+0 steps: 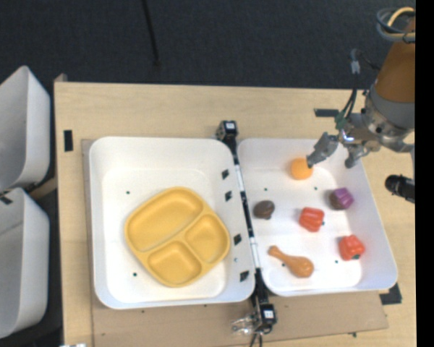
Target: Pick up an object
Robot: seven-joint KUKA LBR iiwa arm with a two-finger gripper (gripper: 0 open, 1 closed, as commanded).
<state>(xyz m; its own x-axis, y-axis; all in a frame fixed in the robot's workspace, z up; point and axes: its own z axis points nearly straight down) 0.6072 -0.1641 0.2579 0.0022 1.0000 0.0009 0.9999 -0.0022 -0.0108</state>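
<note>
The tan surface (166, 110) carries two shallow white bins side by side, the left bin (105, 194) and the right bin (376, 255), their inner rims touching along a line of black clips. One grey arm (396, 85) with an orange band reaches in from the right, above the far corner of the right bin. In the left bin lies one yellow divided plate (177, 235) with three compartments, set toward the near middle of the bin floor.

The right bin holds six small toy foods. One tan drumstick (292, 261) lies near the front rim, its thin end pointing left. There are two red peppers: one red pepper (312, 219) at mid-bin, and the other red pepper (351, 247) to its right and nearer the front. One purple piece (340, 198) sits just right of and behind the mid-bin pepper. One brown lump (264, 209) rests near the left wall. One orange ball (300, 168) sits toward the back of the bin.

The gripper (340, 150) hangs over the back of the right bin with its jaws spread apart and nothing between them. The left finger's tip sits just beside the orange ball, at its upper right; whether it touches cannot be told.
</note>
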